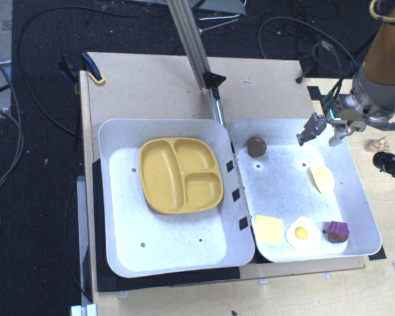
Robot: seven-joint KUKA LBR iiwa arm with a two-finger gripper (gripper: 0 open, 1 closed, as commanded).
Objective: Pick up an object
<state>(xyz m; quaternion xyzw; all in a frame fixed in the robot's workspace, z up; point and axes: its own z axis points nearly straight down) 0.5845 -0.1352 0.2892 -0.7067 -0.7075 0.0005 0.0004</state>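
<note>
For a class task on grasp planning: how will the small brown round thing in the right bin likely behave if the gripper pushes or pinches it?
The brown ball looks rounded, so it would probably roll if nudged. It lies near the right bin's back-left corner, so the wall may stop it. Its curved sides could slip from the gripper, whose fingers appear spread.

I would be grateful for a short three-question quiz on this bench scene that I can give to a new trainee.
1. True or false: the yellow divided plate lies in the left bin.
2. How many loose items lie in the right bin?
3. Which item lies nearest the gripper? A) the fried egg B) the pale yellow piece C) the purple item

Key
1. True.
2. Five: the brown round item, the pale yellow piece, the yellow square slice, the fried egg and the purple item.
3. B. The gripper hovers over the bin's upper right part, fingers spread, with nothing between them.
</note>
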